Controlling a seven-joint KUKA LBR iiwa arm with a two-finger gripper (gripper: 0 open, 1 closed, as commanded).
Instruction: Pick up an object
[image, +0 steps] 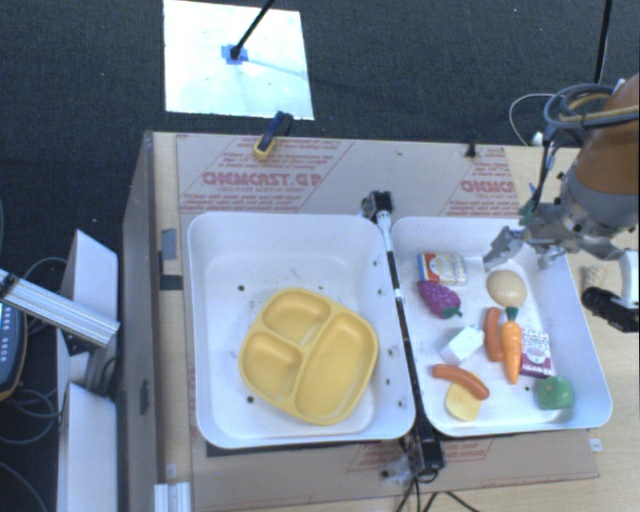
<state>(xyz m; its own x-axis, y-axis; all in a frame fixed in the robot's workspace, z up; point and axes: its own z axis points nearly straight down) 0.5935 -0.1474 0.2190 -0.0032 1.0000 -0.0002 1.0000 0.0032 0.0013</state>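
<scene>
- A bench (300, 165) topped with a pale printed sheet is seen from above.
- Two shallow white bins are set on it side by side, their inner rims touching.
- The left bin (215, 300) and the right bin (590, 385) take up most of the sheet.
- A small yellow-and-dark item (270, 136), possibly a clamp, is placed at the far edge.

Yellow divided tray (308, 354), white bins (215, 300), purple grapes (438, 298), orange carrot (511, 350), green ball (553, 393)

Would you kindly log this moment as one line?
gripper: open, above right bin far edge | nearest: egg | held: nothing | yellow tray: left bin
</scene>
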